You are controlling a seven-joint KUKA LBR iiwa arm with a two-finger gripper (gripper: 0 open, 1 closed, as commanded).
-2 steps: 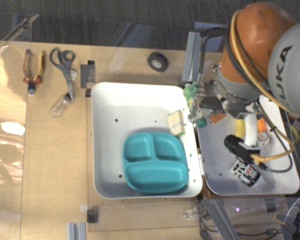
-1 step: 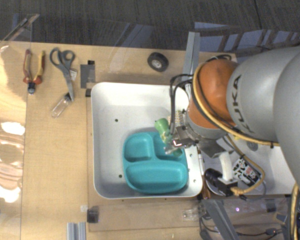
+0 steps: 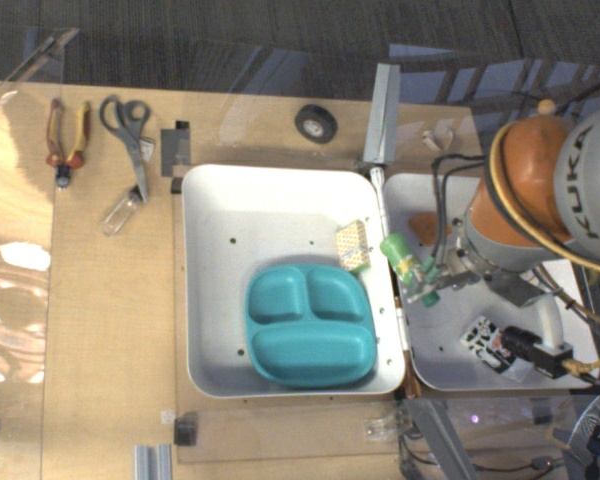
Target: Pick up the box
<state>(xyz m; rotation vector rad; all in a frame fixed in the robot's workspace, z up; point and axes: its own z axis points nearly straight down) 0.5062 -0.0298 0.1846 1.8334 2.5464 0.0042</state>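
Box (image 3: 353, 245), small and pale yellow with a dotted pattern, lies in the left bin (image 3: 215, 268) near its right wall, touching or just above the upper right corner of the teal tray (image 3: 310, 325). From left to right, the wooden bench (image 3: 110, 348) carries one pair of red-handled pliers (image 3: 65, 143), one pair of scissors (image 3: 130, 138), one small black block (image 3: 177, 148) and one roll of black tape (image 3: 316, 123) along its far side, with dark carpet beyond. Two white bins sit side by side: the left bin holds one three-compartment tray and the box, leaving its left half and far side open. The right bin (image 3: 440, 363) holds a green-tipped object (image 3: 405, 263) close to the shared wall and a small black-and-white item (image 3: 490, 340). The end effector (image 3: 435, 278) hangs over the right bin beneath the arm (image 3: 550, 198); how far it is open cannot be told.
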